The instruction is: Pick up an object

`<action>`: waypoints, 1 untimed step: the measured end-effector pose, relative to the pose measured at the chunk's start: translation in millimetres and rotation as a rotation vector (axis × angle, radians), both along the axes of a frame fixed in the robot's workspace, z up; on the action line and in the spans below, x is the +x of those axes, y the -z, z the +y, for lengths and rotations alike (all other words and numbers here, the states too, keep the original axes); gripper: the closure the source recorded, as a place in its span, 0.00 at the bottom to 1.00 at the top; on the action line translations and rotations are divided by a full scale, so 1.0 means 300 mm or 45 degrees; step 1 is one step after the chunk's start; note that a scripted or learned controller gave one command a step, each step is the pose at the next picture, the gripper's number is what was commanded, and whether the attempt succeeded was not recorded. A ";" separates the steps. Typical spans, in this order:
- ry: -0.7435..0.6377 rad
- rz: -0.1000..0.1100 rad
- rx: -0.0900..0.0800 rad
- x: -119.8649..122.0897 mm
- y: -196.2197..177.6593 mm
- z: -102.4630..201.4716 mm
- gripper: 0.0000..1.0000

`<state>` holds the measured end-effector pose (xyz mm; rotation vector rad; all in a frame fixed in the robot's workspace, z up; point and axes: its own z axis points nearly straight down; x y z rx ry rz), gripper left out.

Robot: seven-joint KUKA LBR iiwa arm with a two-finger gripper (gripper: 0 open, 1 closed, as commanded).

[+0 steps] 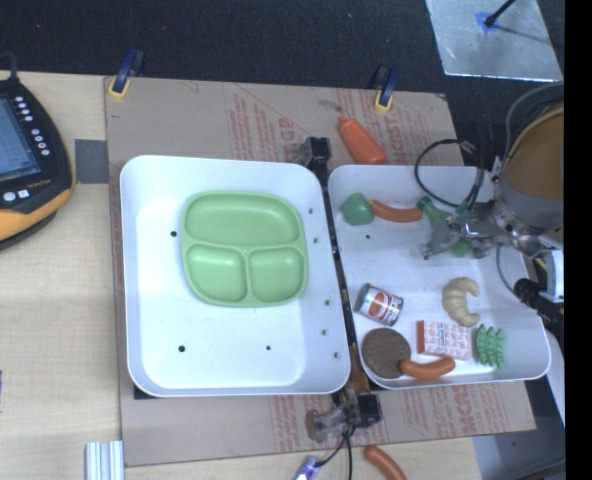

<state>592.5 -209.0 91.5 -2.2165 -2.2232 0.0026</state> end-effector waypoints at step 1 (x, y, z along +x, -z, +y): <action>-0.002 0.001 -0.001 -0.194 0.000 -0.003 0.00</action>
